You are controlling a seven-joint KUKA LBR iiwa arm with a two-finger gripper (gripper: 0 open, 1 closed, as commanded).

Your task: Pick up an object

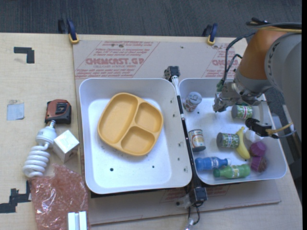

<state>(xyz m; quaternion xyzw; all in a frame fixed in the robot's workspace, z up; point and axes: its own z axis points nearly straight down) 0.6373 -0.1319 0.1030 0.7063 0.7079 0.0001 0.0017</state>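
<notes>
In the right bin [283,169], at its far side, my pincer [221,101] hangs over the white floor beside a small green-labelled can [242,111] lying on its side; whether it is released or clenched I cannot tell, and nothing is seen gripped in it. My arm [268,56], grey with its orange band, reaches in from the right above the bin's far corner. Contents of the right bin: one white-lidded cup [193,100] near the far left corner, tilted; one upright tin with a brown label [196,140] against the left wall; one dark green can [228,140] on its side near the middle; one banana [243,146] just beside that can, to its right; one purple item [258,150] by the right wall, with a darker reddish item [259,164] next to it; one blue bottle [211,164] lying along the near side; one green bottle [233,171] lying just nearer than the blue one. Contents of the left bin [91,171]: one yellow divided plate [130,123], three compartments, flat. On the desk [38,85] left of the bins: one tape measure [58,111], one spiral light bulb [39,152], one white cube [66,143] touching the bulb, one crumpled pinkish bag [53,195].
</notes>
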